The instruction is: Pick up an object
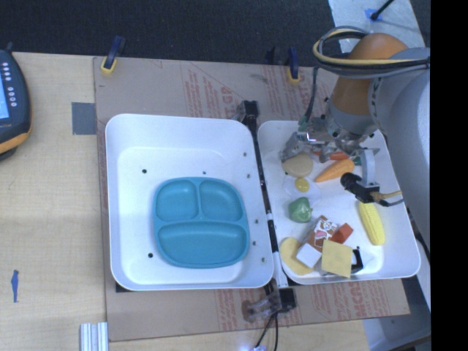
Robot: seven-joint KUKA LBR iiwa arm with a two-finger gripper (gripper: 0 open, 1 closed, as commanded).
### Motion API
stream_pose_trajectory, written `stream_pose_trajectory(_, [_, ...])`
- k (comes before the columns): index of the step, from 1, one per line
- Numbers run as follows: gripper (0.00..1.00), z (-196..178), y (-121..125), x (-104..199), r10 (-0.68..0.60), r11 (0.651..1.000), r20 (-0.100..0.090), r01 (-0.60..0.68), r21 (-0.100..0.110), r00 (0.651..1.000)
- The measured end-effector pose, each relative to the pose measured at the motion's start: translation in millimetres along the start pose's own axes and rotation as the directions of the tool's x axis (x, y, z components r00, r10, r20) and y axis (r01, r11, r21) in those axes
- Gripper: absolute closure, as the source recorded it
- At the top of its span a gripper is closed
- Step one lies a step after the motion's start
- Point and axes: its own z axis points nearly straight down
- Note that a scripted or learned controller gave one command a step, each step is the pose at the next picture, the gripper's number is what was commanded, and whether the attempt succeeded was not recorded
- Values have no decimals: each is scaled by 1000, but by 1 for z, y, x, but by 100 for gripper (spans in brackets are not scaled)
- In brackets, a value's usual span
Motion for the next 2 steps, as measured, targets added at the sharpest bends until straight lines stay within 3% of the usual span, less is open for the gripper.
stream_pose_trajectory(1, [0, 1, -126, 21, -1, 1000, -5, 1, 14, 1000])
stream_pose_trajectory(2, [0, 0, -57, 3, -3, 1000, 0, 3, -4, 1000])
